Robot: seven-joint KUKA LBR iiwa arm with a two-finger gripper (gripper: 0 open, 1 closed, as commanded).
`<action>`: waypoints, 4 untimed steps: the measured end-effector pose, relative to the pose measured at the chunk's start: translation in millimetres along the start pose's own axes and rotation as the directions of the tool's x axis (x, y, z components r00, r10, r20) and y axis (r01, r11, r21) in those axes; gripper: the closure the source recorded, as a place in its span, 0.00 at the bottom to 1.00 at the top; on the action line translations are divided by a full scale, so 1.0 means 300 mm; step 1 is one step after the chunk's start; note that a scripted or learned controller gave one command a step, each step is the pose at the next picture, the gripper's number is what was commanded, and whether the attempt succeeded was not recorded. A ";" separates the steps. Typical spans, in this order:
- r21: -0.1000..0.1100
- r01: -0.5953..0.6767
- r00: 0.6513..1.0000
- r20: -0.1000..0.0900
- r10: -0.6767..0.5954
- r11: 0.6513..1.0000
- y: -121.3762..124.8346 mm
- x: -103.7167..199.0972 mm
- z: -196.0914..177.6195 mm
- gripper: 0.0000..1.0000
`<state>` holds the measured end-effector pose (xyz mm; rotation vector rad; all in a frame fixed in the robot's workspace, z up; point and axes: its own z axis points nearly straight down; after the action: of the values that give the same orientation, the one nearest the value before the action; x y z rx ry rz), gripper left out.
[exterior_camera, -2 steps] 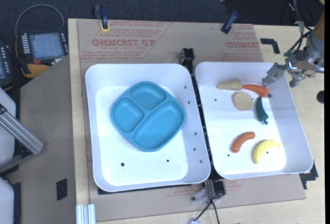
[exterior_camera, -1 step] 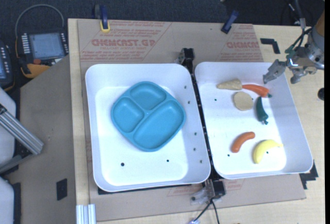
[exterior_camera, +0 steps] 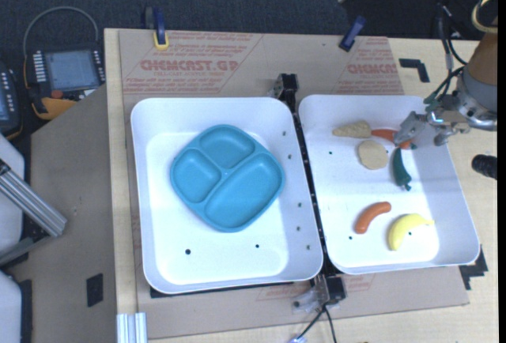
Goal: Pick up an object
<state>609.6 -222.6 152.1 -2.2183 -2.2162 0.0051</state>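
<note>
Camera view: left bin (exterior_camera: 150, 199) holds a blue plate (exterior_camera: 227, 175); right bin (exterior_camera: 451, 246) holds toy foods. The gripper (exterior_camera: 417, 130) hovers over the green pepper (exterior_camera: 401, 167), and I cannot tell its jaw state. It should descend straight and centre on the pepper, a slim dark-green piece by the beige potato (exterior_camera: 371, 154).

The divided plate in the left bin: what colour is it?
Plain light blue, shown in the camera view.
</note>
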 end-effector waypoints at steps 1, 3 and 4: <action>-0.005 0.002 1.000 0.001 -0.002 1.000 -0.007 0.033 0.168 0.00; -0.016 0.003 1.000 0.002 -0.003 1.000 0.007 0.035 0.169 1.00; -0.012 0.002 1.000 0.005 -0.002 1.000 0.003 0.033 0.025 1.00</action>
<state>610.5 -212.8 144.5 -2.2241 -2.2265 -0.0028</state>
